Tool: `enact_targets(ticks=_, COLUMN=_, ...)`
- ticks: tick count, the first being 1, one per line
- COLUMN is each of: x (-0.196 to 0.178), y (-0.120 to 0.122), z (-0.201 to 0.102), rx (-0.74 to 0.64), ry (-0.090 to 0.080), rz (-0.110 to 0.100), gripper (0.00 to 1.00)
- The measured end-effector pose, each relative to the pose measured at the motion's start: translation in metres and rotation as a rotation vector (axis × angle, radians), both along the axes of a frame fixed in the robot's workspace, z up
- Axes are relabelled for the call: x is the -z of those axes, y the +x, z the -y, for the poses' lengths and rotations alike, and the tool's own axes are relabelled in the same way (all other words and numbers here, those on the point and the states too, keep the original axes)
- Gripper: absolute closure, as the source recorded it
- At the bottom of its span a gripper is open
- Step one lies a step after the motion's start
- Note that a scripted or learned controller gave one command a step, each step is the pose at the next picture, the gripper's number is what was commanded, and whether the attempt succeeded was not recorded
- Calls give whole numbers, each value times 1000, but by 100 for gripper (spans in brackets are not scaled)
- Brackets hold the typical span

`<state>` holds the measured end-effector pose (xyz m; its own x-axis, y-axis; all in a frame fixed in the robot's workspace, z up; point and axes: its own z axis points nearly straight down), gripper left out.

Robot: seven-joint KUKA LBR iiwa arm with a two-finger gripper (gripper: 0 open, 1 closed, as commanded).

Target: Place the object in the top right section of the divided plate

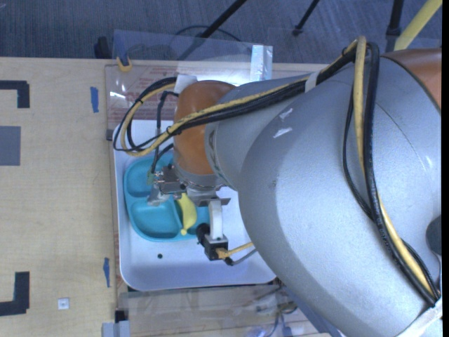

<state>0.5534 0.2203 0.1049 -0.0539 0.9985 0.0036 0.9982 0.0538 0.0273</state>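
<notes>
Under the orange band (200, 128) of the arm (316, 188), the tool (163, 185) hung low over a blue divided plate (144, 223), and I could not tell from my screen whether it was apart or together, since the wrist covered most of it. Just beside the tool, on its side toward the near rim of the bin, a yellow object (187, 215) lay against the plate's edge on the arm's side; it looked curved and stood partly over the rim, and I could not make out whether it rested inside a section or on the bin floor. I saw nothing clamped in the tool. Beyond the tool, away from the arm, I saw one section of the plate, and a larger one sat to its near side; the dividers under the tool were hidden from me. The plate sat in a shallow white bin (168, 276), whose bare floor on the tool's near side carried a small dark speck (160, 256). Black and yellow cables (137, 114) looped out from the wrist over the far part of the bin. Well away from the tool, past the bin wall, the pale wooden tabletop (56, 188) showed black corner marks (21, 93) and short strips of blue tape (95, 98).
</notes>
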Motion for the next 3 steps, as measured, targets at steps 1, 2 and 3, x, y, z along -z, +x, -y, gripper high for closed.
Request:
enact_targets(ticks=1, x=-98, y=35, z=1, rx=357, ry=-2, rz=-29, gripper=0)
enact_targets(ticks=2, x=-44, y=18, z=-5, rx=-244, ry=-9, rz=-30, gripper=0)
enact_targets(ticks=3, x=12, y=-29, z=28, rx=-499, ry=-7, rz=-7, gripper=0)
